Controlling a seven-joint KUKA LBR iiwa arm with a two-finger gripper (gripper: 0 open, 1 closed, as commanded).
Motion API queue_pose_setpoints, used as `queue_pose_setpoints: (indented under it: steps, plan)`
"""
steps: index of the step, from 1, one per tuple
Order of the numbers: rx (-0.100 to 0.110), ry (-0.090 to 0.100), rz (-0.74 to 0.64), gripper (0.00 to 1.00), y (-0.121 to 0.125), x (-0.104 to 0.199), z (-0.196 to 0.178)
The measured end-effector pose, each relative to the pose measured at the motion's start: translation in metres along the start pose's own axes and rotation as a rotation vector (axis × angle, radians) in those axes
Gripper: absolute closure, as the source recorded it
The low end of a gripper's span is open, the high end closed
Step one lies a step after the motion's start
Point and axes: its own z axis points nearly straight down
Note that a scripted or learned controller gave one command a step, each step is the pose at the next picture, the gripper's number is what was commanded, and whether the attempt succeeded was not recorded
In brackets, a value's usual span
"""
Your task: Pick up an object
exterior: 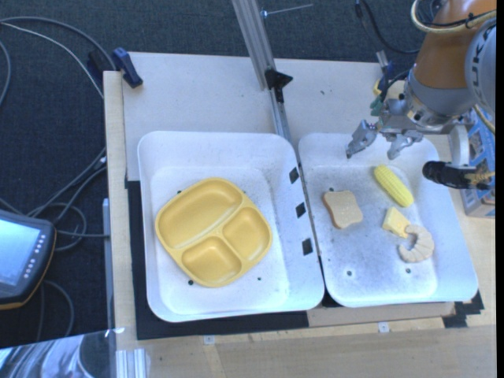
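Observation:
In the right bin [441,278] lie a yellow corn cob [392,185], a tan slice of bread [342,209], a yellow cheese wedge [395,221] and a pale shrimp-like piece [416,244]. My gripper [378,142] hangs over the far edge of that bin, just above and left of the corn cob. Its two grey fingers [359,139] are spread apart with nothing between them.
The left bin [157,152] holds a yellow divided plate [213,231]. A metal pole [253,30] rises from the bench behind the bins. Black clips [301,209] sit along the seam between the bins. Cables and a blue clamp [126,65] lie at the left.

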Motion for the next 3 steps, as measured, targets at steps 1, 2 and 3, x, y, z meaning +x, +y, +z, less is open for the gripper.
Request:
queue_pose_setpoints:
  steps: [1, 2, 3]
  plan:
    - [0.0, 0.0, 0.0, 0.0, 0.0, 0.0, 0.0]
    - [0.004, 0.0, 0.001, 0.0, -0.007, 0.002, 0.045]
    - [0.004, 0.0, 0.0, 0.0, -0.002, 0.003, 0.09]
